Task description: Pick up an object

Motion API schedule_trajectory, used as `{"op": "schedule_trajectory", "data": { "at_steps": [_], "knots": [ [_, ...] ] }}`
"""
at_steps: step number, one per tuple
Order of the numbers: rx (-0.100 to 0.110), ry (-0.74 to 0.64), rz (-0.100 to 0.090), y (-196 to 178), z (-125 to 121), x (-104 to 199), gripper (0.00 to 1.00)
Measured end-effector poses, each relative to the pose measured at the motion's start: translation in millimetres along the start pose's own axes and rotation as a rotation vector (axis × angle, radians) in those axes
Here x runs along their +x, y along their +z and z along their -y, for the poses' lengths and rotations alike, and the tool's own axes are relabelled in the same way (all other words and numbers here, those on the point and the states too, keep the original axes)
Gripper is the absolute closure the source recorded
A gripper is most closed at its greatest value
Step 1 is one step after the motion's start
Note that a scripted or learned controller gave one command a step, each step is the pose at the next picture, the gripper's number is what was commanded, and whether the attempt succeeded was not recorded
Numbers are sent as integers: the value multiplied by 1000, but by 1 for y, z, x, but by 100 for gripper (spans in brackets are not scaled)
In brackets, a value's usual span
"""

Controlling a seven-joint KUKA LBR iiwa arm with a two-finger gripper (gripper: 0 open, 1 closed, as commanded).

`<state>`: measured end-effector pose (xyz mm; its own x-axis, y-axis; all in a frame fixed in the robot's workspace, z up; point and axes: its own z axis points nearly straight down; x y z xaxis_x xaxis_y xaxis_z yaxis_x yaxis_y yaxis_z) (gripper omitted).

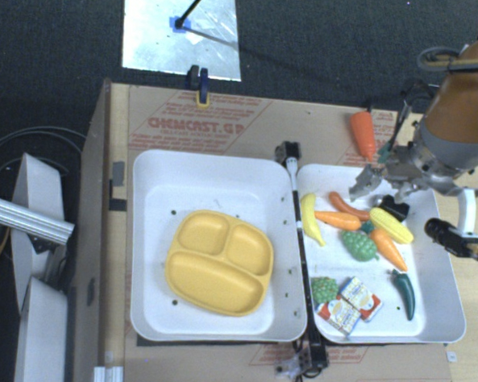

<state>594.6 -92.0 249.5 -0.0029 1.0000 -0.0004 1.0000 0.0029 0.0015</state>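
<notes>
the fingers (367, 183) of the gripper (385, 183) stand spread with nothing between them, poised over the far edge of the right bin (441, 320) above the toy-food cluster, near an orange carrot (340, 220) and yellow corn (391, 224), placed for descent.

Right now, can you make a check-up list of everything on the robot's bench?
Surface: cardboard-covered bench bearing two white bins, left bin and right bin.
Job's things: in the right bin, banana, corn, carrots, grapes, green pepper, broccoli, two small packets.
Clutter: yellow tray in the left bin; one carrot on the bench outside the bins.
Gripper: gripper above the right bin's far edge, holding nothing seen.
Cables: black cables at left.
Surroundings: dark carpet, a shiny sheet, a blue-and-yellow clamp.
</notes>
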Motion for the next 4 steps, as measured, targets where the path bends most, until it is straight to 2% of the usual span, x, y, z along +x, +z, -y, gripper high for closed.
{"op": "schedule_trajectory", "data": {
  "at_steps": [1,2,3,4],
  "knots": [
    [3,2,0,123,5,-47,0],
    [1,0,-1,166,-12,-25,0],
    [9,-3,-2,156,-10,-26,100],
    [2,-3,-1,155,-12,-26,0]
  ]
}}
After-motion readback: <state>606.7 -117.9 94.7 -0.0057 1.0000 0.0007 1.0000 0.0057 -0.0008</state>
